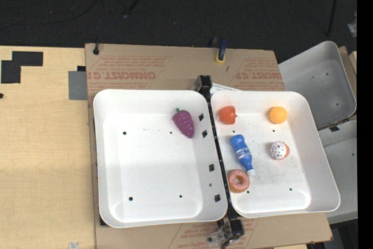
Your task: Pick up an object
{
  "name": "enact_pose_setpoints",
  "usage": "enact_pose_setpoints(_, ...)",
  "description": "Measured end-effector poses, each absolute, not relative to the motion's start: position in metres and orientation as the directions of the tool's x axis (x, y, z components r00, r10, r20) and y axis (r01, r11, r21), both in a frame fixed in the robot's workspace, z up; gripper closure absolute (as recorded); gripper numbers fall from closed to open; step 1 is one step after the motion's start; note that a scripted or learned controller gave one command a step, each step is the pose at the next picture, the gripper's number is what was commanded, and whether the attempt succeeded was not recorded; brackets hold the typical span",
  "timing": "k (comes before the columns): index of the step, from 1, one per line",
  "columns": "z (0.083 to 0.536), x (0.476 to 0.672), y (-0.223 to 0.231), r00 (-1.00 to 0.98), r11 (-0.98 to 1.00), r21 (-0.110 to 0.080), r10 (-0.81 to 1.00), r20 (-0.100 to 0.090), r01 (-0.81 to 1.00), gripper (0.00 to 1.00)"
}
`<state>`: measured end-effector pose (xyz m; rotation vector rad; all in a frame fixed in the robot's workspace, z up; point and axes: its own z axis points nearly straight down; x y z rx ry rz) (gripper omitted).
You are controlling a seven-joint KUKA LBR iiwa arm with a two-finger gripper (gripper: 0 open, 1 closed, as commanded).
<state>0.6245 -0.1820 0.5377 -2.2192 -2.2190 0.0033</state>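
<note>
A cardboard-topped bench (151, 70) bears two white bins (111, 154) side by side.

Purple grapes (183, 123) lie in the left bin (151, 183). The right bin (291, 198) holds a red pepper (227, 115), orange (278, 115), blue bottle (240, 153) lying flat, speckled ball (279, 151) and donut (238, 181).

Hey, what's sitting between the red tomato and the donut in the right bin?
In the camera view, the blue bottle lies between the red tomato and the donut, slanting down toward the donut near the right bin's left wall.
</note>
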Motion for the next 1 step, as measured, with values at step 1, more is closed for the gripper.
enact_pose_setpoints(1, 0.5267, 0.6448, -0.2139, 0.001, -0.001, -0.004, 1.000, -0.001, 1.000, 1.00)
